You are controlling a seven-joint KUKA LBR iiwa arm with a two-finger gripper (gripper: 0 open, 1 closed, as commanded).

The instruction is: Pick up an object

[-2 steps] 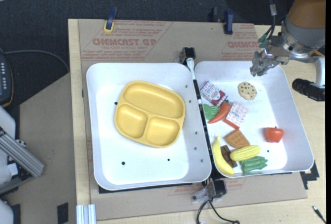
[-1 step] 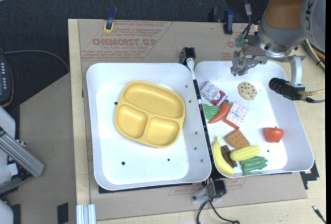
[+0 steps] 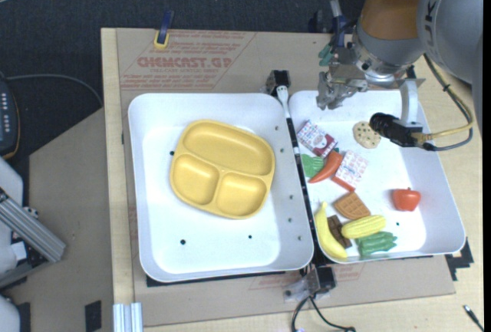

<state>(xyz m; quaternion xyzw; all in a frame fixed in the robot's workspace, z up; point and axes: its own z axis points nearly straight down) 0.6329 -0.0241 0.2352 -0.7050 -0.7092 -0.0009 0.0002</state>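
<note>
The gripper point(image 3: 334, 98) hangs over the far left corner of the right bin point(image 3: 449, 204), and from this slant I cannot tell whether it is open or closed; nothing shows in its grasp. Taking the toy carrot point(image 3: 328, 167) near the middle of that bin's left side as the landmark: a green toy leaf point(image 3: 312, 166) touches its left end, a red-and-white packet point(image 3: 316, 138) lies just beyond it on the far side, and a second checked packet point(image 3: 352, 167) sits touching its right. Farther right and back from the carrot rests a round cookie point(image 3: 367, 134). A red tomato point(image 3: 406, 199) sits well to the carrot's right. Nearer the camera than the carrot lie a waffle piece point(image 3: 352, 206), a corn cob point(image 3: 364, 226), a banana point(image 3: 327, 237) and a green vegetable point(image 3: 376, 244), clustered together. Well left of the carrot, in the left bin point(image 3: 149, 169), sits a yellow divided plate point(image 3: 222, 168).
</note>
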